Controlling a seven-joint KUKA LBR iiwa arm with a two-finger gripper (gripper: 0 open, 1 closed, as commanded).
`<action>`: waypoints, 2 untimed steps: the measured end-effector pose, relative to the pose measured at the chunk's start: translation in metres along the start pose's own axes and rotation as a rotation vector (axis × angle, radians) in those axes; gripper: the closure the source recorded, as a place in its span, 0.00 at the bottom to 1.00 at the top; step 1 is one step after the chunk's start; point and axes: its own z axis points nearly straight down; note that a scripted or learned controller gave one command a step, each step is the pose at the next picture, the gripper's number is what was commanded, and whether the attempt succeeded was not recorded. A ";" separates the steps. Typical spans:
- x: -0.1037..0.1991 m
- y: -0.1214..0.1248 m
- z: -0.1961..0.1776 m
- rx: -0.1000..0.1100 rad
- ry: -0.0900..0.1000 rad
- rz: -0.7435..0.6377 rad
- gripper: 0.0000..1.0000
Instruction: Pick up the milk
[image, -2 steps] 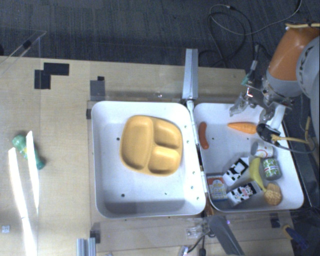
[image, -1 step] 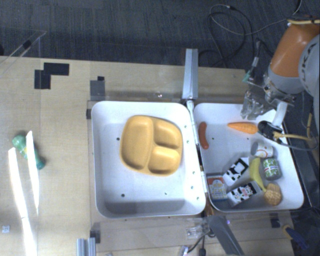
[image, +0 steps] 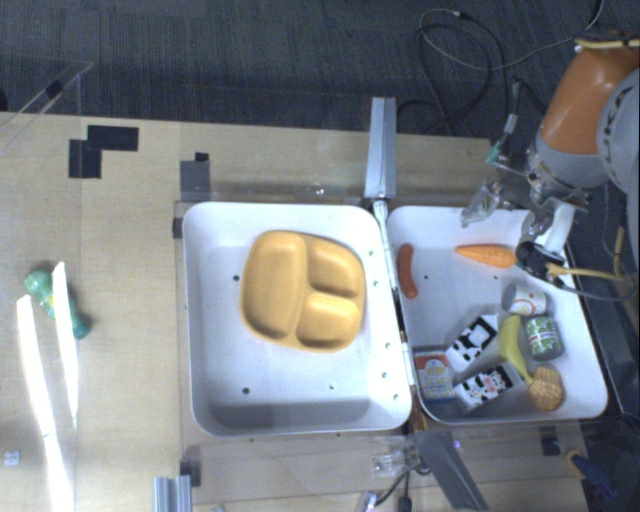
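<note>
A: "Where was the milk (image: 472, 343) at that pt?"

B: "Lying in the right bin (image: 440, 300), in the half nearer us. Cow-print carton, just beside the banana (image: 512, 345). A second cow-print carton (image: 490, 384) lay right below it, btw, so either could've been the one."

A: "And the claw (image: 512, 198)?"

B: "Up over the bin's far edge, near the carrot (image: 486, 255), well apart from both cartons. Couldn't tell if it was apart or together, too small & blurry. Saw nothing held in it."

A: "So, progress?"

B: "Nil, imo. Approach, descent, grasp, lift: all left to do."
</note>
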 end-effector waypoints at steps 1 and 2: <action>-0.019 0.039 0.026 0.005 -0.001 0.185 0.00; -0.009 -0.044 0.127 0.002 0.002 0.117 0.00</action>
